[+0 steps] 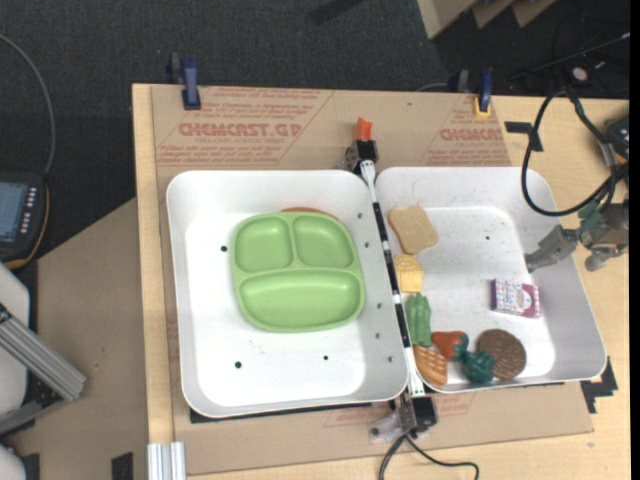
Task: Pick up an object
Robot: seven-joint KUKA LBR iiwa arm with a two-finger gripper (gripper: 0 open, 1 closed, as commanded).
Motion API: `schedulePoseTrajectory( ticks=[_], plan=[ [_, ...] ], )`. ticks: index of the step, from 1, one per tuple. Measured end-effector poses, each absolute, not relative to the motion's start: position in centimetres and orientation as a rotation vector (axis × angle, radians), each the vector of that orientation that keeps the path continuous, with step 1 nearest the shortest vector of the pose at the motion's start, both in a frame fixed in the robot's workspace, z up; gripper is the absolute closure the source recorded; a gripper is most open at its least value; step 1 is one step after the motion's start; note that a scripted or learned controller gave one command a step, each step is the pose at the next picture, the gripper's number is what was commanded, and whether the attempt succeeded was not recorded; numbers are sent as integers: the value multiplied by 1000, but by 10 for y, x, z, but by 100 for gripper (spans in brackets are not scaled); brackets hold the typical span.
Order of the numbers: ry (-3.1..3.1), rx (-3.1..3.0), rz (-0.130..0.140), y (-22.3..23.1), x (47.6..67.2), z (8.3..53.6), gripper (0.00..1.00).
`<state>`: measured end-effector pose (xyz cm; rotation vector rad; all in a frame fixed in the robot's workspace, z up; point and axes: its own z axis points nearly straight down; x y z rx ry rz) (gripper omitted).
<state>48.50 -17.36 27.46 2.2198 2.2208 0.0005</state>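
Note:
The right bin [560, 363] holds several small objects. A tan bread-like piece [413, 228] lies at its upper left, with a yellow block [407, 272] and a green item [417, 318] below it along the left wall. At the bin's front lie a red-orange piece [447, 342], an orange waffle-like piece [432, 366], a teal toy [479, 367] and a round brown cookie [501, 352]. A pink and white packet [515, 297] lies to the right of the middle. My gripper [545, 252] hangs over the bin's right rim, just up and right of the packet and apart from it.
The left bin [200, 368] holds a green divided plate [296, 271], with something reddish peeking out behind it. A black divider strip [385, 258] runs between the bins. Black cables [540, 158] loop over the bench at the right. Clamps [186, 80] hold the board's far edge.

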Motion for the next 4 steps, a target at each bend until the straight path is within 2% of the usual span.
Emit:
schedulePoseTrajectory(
  ticks=[1, 2, 3, 4],
  plan=[
    [2229, 2219, -1, -109, 521, 77, 0],
    [2215, 2223, 2, -197, 553, 85, 0],
    [2221, 2211, 5, -211, 627, 86, 0],
    [2229, 2223, -2, -151, 567, 84, 0]
  ],
)
